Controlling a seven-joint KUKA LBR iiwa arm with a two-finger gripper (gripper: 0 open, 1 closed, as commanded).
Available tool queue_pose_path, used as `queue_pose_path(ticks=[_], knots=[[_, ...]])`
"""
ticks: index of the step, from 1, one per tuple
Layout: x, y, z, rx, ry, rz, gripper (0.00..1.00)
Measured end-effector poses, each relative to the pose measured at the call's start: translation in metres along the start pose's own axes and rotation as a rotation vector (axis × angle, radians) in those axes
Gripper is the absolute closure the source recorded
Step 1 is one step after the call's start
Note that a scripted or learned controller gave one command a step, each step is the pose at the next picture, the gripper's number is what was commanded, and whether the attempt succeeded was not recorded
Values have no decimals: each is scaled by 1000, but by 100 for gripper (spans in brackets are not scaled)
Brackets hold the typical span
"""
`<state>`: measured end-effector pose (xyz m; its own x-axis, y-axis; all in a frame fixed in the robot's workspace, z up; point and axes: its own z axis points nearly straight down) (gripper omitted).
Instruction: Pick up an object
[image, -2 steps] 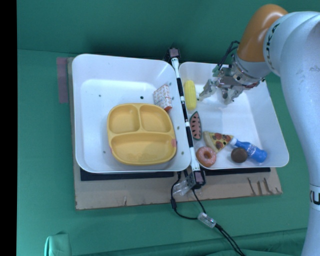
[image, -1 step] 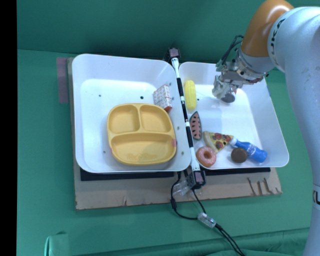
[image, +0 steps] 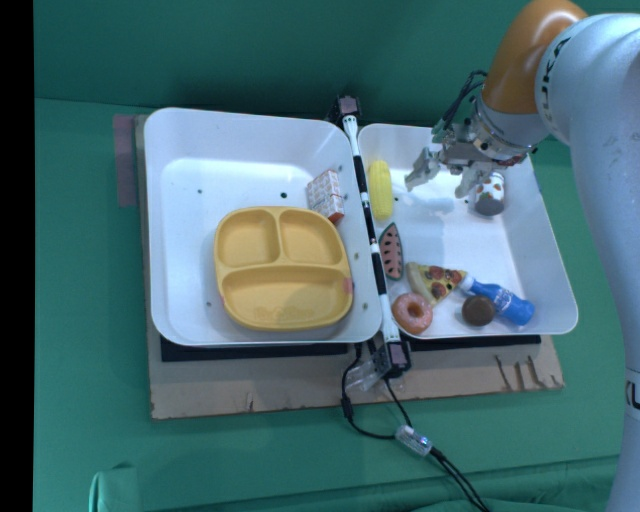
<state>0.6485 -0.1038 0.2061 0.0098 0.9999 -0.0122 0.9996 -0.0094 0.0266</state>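
1 fixed camera looks down aslant on both bins (image: 165, 250) (arm entering from right).

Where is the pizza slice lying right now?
The pizza slice lies in the right bin, toward its near edge, between the watermelon slice and the blue bottle, just above the donut.

Place: robot lab test bench.
Evidence: green backdrop cloth (image: 80, 300), taped cardboard base (image: 250, 385), loose cable (image: 400, 430) below-left of the claw (image: 447, 172).
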Motion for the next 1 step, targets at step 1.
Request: queue_pose_path(ticks=[1], knots=[[3,52,19,32,8,-8,0]])
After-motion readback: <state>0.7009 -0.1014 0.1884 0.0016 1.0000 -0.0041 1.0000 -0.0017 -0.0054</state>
